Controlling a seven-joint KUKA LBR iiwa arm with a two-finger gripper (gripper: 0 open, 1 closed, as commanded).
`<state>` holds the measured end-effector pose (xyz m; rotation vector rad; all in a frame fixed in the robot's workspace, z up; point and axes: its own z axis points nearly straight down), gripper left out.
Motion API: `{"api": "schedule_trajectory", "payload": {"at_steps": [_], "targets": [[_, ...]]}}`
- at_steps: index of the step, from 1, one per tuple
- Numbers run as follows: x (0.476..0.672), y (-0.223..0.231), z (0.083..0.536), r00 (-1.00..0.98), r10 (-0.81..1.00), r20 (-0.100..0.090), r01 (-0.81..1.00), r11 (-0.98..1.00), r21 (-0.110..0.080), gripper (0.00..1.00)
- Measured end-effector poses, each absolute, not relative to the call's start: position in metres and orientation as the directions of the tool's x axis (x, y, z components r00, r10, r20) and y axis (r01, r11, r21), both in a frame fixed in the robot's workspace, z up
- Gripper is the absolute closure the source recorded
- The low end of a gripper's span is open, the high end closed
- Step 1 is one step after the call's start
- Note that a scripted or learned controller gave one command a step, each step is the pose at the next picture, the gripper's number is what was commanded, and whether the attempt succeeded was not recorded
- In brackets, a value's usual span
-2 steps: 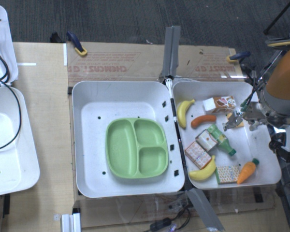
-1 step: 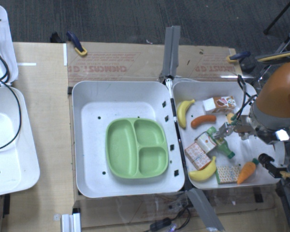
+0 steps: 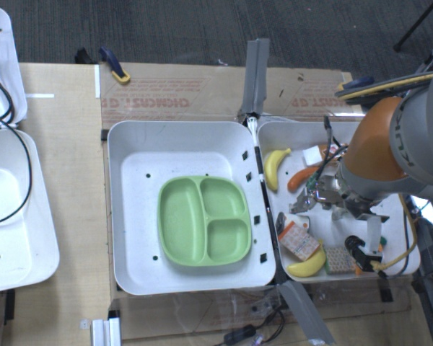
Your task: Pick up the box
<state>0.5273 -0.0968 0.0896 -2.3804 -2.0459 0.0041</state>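
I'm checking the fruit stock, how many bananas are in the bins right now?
2. One curved yellow banana lies near the back left of the right white bin; another yellow banana lies at its front edge, beside the orange patterned box. The arm could hide more.

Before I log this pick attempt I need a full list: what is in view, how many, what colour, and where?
Bins: two, white, side by side on the bench.
Divided plate: one, light green, three compartments, in the left bin.
Bananas: two, yellow, right bin; one near the far left corner, one by the near edge.
Box: one, small, orange and white, right bin, just beyond the near banana.
Carrot-like piece: one, orange, right bin, beside the far banana.
Sponge-like pad: one, speckled beige, near edge of the right bin.
Clamp: one, blue and yellow, on the bench's far edge.
Arm: one, grey with orange band, over the right bin.
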Motion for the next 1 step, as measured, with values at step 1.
{"api": "schedule_trajectory", "payload": {"at_steps": [1], "targets": [[0.5088, -0.1003, 0.0892, 0.162, 0.987, 0.0, 0.987, -0.162, -0.006, 0.0]]}}
